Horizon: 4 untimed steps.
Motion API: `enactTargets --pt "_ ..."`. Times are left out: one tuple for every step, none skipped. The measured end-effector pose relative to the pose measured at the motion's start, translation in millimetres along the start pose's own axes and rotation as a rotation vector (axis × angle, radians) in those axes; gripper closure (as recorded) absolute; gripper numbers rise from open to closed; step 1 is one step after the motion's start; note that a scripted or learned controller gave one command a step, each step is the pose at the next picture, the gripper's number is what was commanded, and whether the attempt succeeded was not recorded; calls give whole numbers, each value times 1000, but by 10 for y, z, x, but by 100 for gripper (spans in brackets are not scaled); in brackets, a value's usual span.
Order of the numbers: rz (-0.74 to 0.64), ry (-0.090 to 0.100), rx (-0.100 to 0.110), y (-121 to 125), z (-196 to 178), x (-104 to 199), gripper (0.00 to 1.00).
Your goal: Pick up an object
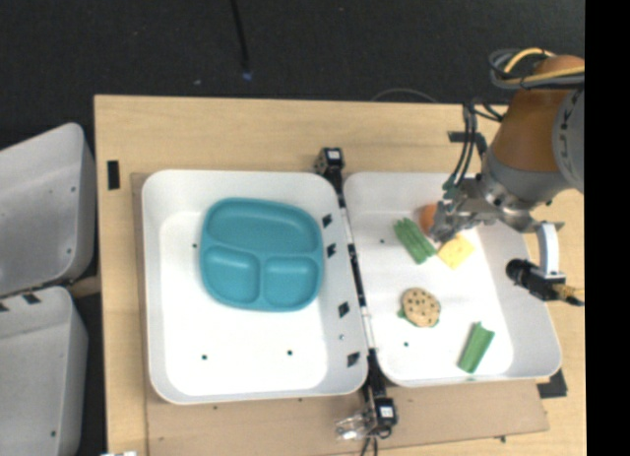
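In the right bin (512, 365) lie a green block (414, 241), a yellow wedge (456, 252), a small orange piece (428, 216), a round cookie with dark chips (420, 307) and a second green block (475, 348). My gripper (451, 223) comes down from the right over the bin's upper middle, its tip between the orange piece and the yellow wedge. The arm's body hides the tip where it meets the objects.
The left bin (167, 346) holds a teal divided plate (262, 253). A black clamp (329, 161) sits at the top of the seam between the bins. A white panel (39, 208) stands off the bench's left edge.
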<state>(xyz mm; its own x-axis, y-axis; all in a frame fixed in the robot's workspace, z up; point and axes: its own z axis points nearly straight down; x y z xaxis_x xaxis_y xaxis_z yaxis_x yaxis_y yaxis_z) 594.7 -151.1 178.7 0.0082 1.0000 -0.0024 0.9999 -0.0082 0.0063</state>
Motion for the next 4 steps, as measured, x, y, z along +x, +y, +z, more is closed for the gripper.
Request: enactTargets --pt "-6 0 -1 60 -606 -93 100" --pt "-11 1 1 73 -956 -109 100" --pt "-13 2 6 58 -958 321 100" --pt "-13 2 7 -59 -804 794 100"
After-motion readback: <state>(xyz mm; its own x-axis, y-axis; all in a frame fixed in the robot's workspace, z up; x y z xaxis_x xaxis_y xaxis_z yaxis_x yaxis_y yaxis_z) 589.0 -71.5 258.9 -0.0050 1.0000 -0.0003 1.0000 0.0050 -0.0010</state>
